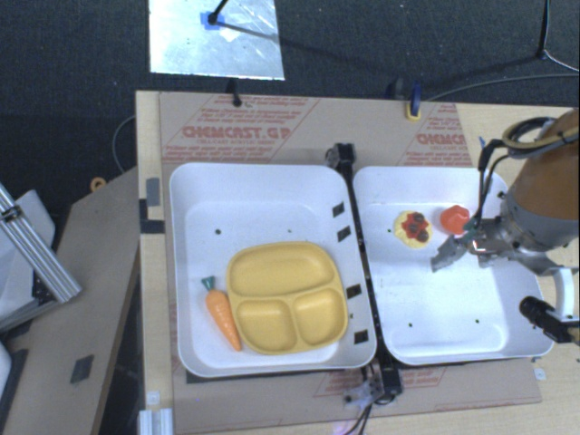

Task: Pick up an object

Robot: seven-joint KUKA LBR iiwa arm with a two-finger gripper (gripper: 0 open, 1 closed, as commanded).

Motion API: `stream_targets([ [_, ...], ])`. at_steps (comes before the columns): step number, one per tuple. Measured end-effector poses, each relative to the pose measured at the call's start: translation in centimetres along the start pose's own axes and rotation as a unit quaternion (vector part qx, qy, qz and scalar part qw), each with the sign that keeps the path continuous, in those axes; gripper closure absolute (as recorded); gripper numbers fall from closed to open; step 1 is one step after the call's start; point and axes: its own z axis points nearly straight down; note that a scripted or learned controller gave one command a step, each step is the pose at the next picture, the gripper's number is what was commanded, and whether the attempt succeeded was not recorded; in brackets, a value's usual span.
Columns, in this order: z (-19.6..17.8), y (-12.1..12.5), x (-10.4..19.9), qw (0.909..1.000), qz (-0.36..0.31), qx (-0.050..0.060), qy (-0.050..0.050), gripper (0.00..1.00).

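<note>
Pizza toy (413, 227), a small yellow round with red and dark topping, lies flat on the floor of the right bin (453, 333), toward its far left part; an orange-red piece (454, 217), perhaps a toy tomato, sits just beside it on the right. Either could serve as the object to pick; I judge these two the likely candidates, because the arm (544, 193) reaches in from the right and its pincer (450, 251) hangs low over this bin, just near and below the orange-red piece. Pincer state: cannot tell, as the grey tip is blurred and seen at a slant; nothing visible is between its parts, so no hold is claimed. Left bin (195, 243) carries a yellow divided tray (285, 270) with three compartments and a toy carrot (221, 315) lying along the tray's left edge, touching or nearly so. Those are well apart from the pincer and across the divider between bins, so they are unlikely targets at this moment. Both bins rest side by side on a cardboard sheet (272, 130) over the table. Judgement: task not yet done; approach stage. Risk: the two small items are close together, so a descent between them may push one aside instead of catching it.
</note>
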Motion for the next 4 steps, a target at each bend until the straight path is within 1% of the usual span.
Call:
stream_targets([
  [1,6.0,0.1,-0.7,1.0000,0.000,0.001,0.000,0.00],
  [2,9.4,0.2,-0.7,1.0000,0.000,-0.001,0.000,0.00],
  [3,8.1,0.3,-0.7,1.0000,0.000,-0.003,0.000,1.00],
  [4,2.8,0.8,0.3,1.0000,-0.002,-0.003,-0.001,1.00],
])
